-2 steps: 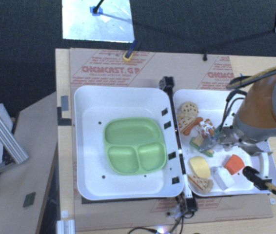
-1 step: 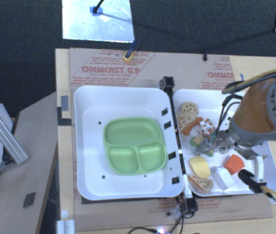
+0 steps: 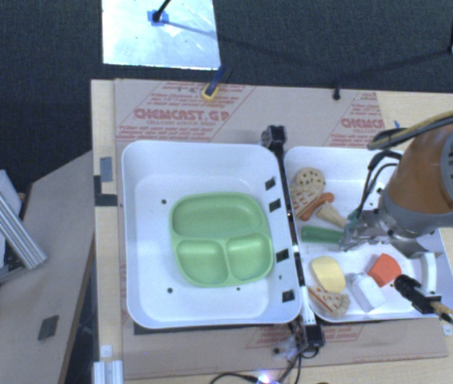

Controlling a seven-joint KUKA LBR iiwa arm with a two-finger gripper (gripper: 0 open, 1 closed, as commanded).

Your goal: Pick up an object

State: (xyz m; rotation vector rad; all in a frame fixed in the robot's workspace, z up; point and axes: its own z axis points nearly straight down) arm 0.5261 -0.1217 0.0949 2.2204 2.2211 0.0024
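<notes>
Grey tool low in right bin, at green stick; grip state unclear.

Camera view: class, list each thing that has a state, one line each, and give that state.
green tray: upright in left bin, compartments bare
gripper: low in right bin, at the green stick
yellow piece: lying flat
orange block: resting loose

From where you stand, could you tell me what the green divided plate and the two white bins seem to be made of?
The green divided plate looks like moulded plastic with a matte finish: uniform pale colour, rounded compartment walls, soft shading. The left bin and right bin look like thin formed white plastic, slightly glossy, with rounded corners; the exact material is uncertain.
</notes>
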